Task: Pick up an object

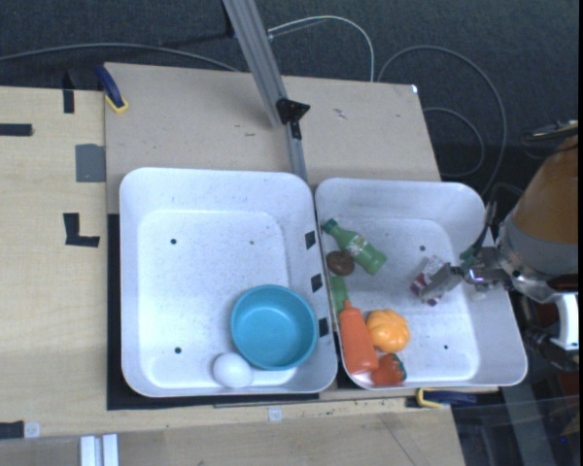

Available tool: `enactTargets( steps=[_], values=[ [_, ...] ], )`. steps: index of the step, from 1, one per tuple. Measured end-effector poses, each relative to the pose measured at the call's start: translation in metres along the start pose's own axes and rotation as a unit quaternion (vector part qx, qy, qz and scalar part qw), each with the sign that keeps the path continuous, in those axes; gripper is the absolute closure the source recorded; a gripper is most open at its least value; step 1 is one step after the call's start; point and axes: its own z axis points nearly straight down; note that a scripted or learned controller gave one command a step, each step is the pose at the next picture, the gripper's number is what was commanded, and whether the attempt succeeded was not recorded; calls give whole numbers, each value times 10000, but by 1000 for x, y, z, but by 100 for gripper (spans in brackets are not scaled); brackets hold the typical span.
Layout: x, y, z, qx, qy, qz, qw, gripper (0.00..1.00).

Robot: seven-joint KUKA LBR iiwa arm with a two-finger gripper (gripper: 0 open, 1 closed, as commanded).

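One fixed camera looks down at a slant on both white bins [136, 260].

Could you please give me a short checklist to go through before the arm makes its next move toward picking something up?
1. Gripper is inside the right bin: ok.
2. Something is between its fingers: cannot tell, the tip is blurred.
3. Pickable things lie in the right bin, namely green bottle, carrot and orange fruit: ok.
4. Gripper is above one of them: not ok, it sits to their right over bare floor.
5. Carrot and orange fruit are apart enough for a clean grasp: not ok, they touch.
6. Blue bowl and white ball lie in the left bin, out of the path: ok.
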Motion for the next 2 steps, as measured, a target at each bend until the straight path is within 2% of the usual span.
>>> enactTargets(
  steps=[1, 2],
  values=[
    [0, 0, 44, 2, 3, 0, 10000, 0],
    [1, 0, 31, -12, 3, -10, 10000, 100]
  ],
)
